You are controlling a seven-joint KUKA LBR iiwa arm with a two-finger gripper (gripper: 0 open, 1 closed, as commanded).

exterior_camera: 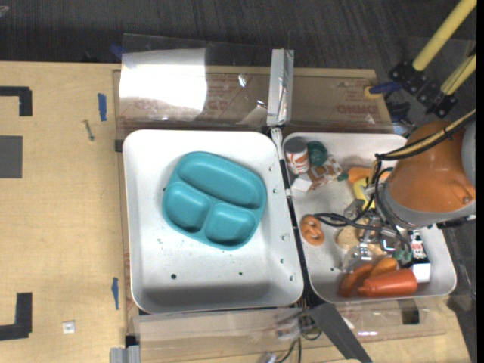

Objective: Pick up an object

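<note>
Orange-banded arm hangs low over the right bin, its end effector down among toys, grip state impossible to tell; a red toy lies by the near rim, handy for picking.

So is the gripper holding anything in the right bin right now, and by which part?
Cannot be told. The gripper is down among the clutter in the right bin, just above the orange-red toy, but no grasp is visible.

You see a teal divided tray of smooth, matt-looking plastic in the left white bin, itself smooth plastic. Clear glossy sheeting glints behind; the bench looks like pale matt wood.
</note>
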